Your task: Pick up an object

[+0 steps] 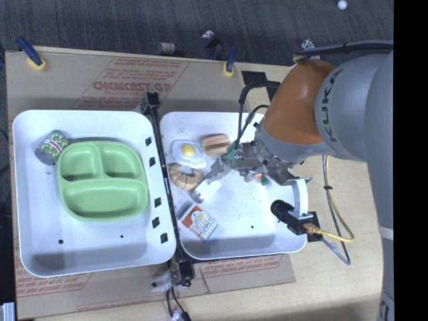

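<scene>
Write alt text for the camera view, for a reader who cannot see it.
A grey arm's gripper reaches into the right bin near a fried egg, a bun, a pastry and a small packet. The left bin holds a green tray and a can.

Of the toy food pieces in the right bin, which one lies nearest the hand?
The pale piece just below the hand. The fried egg, bread roll and pretzel-like piece lie farther up or left; the small packet lies lower.
</scene>
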Robot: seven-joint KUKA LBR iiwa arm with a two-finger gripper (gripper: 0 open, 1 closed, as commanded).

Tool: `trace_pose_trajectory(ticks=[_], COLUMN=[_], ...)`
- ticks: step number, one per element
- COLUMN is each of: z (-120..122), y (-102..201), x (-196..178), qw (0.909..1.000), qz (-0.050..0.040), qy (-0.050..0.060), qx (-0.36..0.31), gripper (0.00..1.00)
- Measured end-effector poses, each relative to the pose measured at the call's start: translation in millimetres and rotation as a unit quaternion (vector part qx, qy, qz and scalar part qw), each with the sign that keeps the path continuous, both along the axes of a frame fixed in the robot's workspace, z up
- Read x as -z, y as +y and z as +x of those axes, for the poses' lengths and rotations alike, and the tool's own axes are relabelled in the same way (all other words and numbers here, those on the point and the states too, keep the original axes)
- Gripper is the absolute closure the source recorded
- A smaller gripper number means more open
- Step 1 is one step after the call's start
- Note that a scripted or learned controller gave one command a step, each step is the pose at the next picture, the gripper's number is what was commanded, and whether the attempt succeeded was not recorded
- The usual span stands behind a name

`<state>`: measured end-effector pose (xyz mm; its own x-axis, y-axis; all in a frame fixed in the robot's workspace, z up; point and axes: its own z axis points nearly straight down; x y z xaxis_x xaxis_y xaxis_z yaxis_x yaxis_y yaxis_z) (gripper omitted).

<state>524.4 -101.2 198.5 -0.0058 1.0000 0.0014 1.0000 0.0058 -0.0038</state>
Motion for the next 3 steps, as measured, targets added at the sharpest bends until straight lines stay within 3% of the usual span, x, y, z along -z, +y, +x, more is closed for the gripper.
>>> trace_pose_trajectory(ticks=[1,2,3], z=[-34,25,-16], y=[26,50,-8], x=[-34,-94,14], qw=[1.0,1.0,1.0], qz=[-0.0005,-0.0008,-0.0011], qy=[0.0,-0.002,0.0], qx=[-0.001,0.0,0.0], gripper=[0.0,0.0,0.0])
